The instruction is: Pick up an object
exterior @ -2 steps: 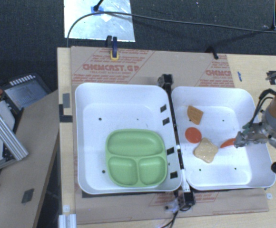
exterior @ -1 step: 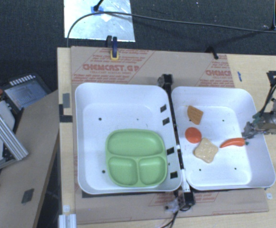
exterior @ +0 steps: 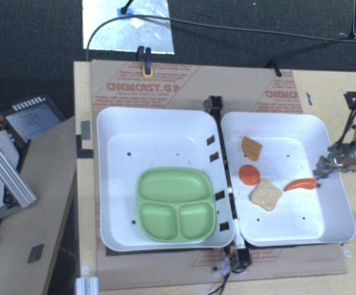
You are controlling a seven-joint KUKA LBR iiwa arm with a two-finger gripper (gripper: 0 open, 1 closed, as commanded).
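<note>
Where the right bin meets the frame's right edge, the hand sits just beside the orange carrot; finger state cannot be told. Carrot lies near-horizontal, long axis left-right, right end slightly raised toward the hand.

Even, fairly bright overhead light falls on the bench, and the two white bins come close to washing out. A metal sheet at the top throws patchy glare. Shadows are soft and short. The picture is slightly grainy and soft throughout
</note>
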